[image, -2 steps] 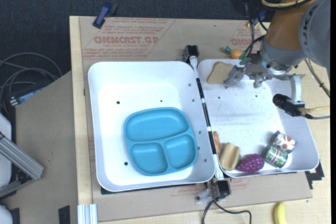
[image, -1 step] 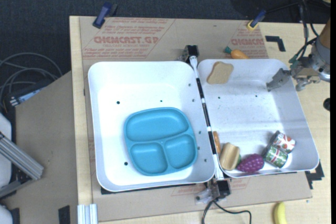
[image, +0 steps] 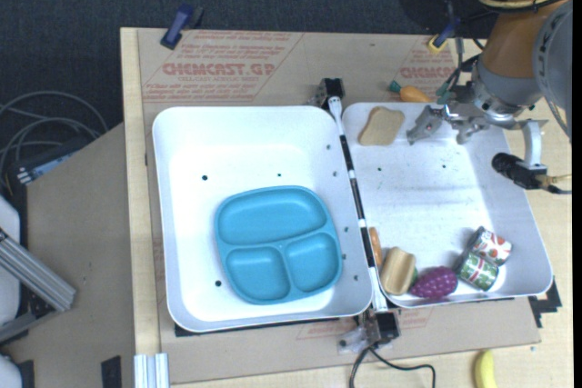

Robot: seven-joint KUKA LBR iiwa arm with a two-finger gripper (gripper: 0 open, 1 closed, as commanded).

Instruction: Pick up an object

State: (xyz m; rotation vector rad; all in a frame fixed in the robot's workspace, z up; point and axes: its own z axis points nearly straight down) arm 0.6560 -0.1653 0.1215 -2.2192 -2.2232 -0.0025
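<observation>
Right now I see my pincer (image: 445,124) in the upper right of the frame, spread and pinching nothing, hanging over the top edge of the right bin (image: 455,186), just right of the tan bread slice (image: 380,125). I judge that slice the likeliest pick, since it lies alone with bare white floor around it. The other candidates, a bun (image: 397,269), purple grapes (image: 436,283) and two small cans (image: 483,259), crowd the lower right corner against the wall, while the blue divided tray (image: 277,243) sits alone in the left bin (image: 182,195) on the counter (image: 227,59).
</observation>
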